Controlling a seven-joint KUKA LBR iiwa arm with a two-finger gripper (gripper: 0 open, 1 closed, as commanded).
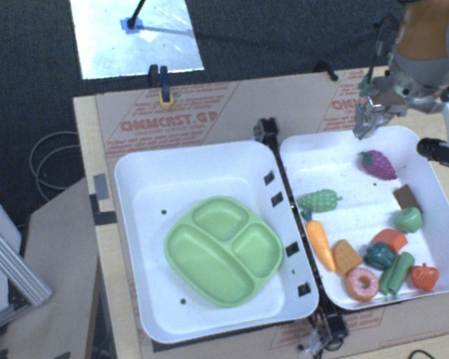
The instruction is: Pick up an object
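My gripper (pixel 365 126) hangs over the far edge of the right bin (pixel 344 146), just up and left of a purple bunch of grapes (pixel 377 164). Nothing shows between its fingers. In the right bin lie a green corn cob (pixel 318 200), an orange carrot (pixel 320 244), a tan bread piece (pixel 346 254), a pink donut (pixel 362 284), a green cucumber (pixel 396 272), a red tomato (pixel 425 276), a dark green vegetable (pixel 378 256), a red piece (pixel 390 238), a green pepper (pixel 408 219) and a brown block (pixel 403 196).
The left bin (pixel 147 185) holds a light green divided plate (pixel 223 251). Black clips run along the divider (pixel 284 199) between the bins. Cardboard lies under both bins. A metal frame (pixel 4 263) stands at the far left.
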